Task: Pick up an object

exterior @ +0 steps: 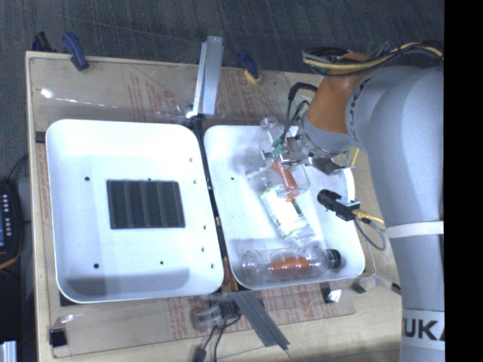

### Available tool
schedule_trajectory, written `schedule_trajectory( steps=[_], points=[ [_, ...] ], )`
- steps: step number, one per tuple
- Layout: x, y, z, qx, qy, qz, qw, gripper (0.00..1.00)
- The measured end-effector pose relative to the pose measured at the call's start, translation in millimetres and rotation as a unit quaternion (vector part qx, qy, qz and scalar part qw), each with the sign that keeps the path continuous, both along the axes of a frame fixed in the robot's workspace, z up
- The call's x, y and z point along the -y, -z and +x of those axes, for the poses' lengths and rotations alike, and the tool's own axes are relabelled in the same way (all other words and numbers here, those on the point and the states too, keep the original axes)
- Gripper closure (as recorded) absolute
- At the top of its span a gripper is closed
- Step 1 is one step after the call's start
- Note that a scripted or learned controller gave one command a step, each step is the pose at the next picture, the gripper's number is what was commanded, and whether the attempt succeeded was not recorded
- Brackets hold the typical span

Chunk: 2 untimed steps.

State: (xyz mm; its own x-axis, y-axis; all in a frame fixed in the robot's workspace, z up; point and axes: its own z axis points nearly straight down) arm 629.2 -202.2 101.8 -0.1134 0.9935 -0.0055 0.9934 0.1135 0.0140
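Two white bins sit side by side; the left bin point(68, 202) bears a dark grille point(146, 204). The arm point(392, 149) reaches over the right bin point(226, 202), its gripper point(285, 151) low near the far end; its spread cannot be told. Clear plastic bottles lie there: one bottle point(285, 213) slanting mid-bin, another point(290, 261) along the near wall. They look light, slick and prone to rolling; gripping across the body seems safest.

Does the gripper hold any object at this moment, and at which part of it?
It cannot be told. The gripper is low in the right bin, at the upper end of a clear bottle, but the hold itself is hidden.
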Motion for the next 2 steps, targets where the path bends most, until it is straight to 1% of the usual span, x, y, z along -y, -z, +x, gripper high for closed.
schedule_trajectory(
  steps=[1, 2],
  points=[
    [-1, -10, 1, -0.001, -0.003, 0.0, 1.0, 1.0],
    [-71, -93, 12, -0.009, -0.018, 0.0021, 0.9998, 1.0]
  ],
)
